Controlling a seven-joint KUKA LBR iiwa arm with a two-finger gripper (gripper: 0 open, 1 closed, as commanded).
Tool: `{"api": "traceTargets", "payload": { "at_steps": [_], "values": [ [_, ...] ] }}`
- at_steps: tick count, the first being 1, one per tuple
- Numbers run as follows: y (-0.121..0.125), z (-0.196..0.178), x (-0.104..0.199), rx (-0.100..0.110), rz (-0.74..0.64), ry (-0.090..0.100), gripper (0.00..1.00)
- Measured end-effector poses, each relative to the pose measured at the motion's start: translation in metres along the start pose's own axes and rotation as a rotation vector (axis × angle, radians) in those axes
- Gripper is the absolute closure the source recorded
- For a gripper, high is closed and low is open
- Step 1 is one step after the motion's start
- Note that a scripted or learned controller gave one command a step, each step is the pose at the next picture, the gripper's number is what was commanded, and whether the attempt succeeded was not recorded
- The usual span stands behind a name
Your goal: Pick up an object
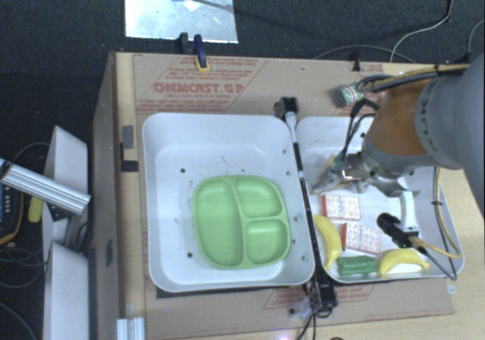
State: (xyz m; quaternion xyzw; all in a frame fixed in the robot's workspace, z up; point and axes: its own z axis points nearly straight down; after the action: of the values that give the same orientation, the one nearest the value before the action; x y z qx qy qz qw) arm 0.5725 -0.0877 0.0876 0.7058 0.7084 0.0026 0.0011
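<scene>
Nearest the camera, a green block (356, 266) lies in the right bin (447, 219) between two bananas (328, 238) — the gripper (342, 174) hovers above them, over two red-patterned cards (340, 207), its grip impossible to judge.

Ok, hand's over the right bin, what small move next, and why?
Probably lower the hand straight down toward the red-and-white box just below it. The hand hovers above the right bin with nothing seen between its fingers, and that box is the nearest object.

Bananas (327, 238), cartons, green block in right bin (314, 134)
</scene>
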Motion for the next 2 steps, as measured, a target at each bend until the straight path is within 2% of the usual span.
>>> {"api": "traceTargets", "payload": {
  "at_steps": [1, 2],
  "values": [
    [0.0311, -0.0005, -0.0038, -0.003, 0.000, -0.002, 0.00],
    [0.0297, -0.0103, -0.0136, 0.003, 0.002, -0.002, 0.00]
  ]
}}
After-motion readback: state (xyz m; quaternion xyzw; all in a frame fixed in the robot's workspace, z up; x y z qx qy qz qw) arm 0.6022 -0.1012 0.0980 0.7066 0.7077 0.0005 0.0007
